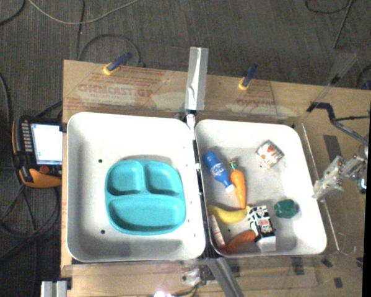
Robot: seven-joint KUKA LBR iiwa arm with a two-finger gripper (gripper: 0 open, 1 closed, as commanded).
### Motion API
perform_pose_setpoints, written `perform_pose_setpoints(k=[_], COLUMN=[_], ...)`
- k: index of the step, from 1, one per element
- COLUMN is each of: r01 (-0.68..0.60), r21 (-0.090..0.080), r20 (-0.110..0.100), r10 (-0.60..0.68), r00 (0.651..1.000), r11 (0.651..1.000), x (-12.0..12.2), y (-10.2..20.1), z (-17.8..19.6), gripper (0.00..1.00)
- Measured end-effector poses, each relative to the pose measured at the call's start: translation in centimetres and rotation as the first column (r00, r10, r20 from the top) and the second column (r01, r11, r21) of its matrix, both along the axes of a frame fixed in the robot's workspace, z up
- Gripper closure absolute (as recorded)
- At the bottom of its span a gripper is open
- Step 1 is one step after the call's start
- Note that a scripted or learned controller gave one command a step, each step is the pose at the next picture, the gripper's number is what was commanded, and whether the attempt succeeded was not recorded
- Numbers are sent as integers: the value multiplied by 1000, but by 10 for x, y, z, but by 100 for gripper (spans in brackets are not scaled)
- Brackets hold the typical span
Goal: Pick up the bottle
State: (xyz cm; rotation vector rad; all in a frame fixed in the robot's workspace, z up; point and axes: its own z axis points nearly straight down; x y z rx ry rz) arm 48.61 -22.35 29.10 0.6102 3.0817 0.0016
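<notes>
The worktop [77, 77] carried two shallow white bins side by side. The left bin [87, 139] held a teal divided tray [147, 196] and nothing relevant to the task. The right bin [297, 144] held the clutter: a banana [227, 214], a carrot [237, 183], a dark green round object [286, 209], a small red-and-white packet [269, 153], a black-and-white carton [262, 226] and a reddish item [238, 240] at the near wall.

The bottle [217, 169], blue with a white label, lay on its side in the right bin close to the shared wall, its long axis running diagonally from upper left to lower right. Its lower end touched or nearly touched the carrot; which, I could not tell.

The hand [330, 180] sat at the right bin's outer edge, so the bottle lay well to its left, across the bin. The hand was pale and blurred against the background, and whether its fingers were apart or together could not be told.
</notes>
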Motion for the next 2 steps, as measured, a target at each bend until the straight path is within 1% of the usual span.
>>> perform_pose_setpoints(k=[1, 2], r01=[-490, -865], r21=[3, 2], r20=[1, 5], r10=[490, 865], r00=[871, 501], r11=[871, 501], x=[7, 12], y=[1, 1], z=[-11, -13], gripper=[100, 100])
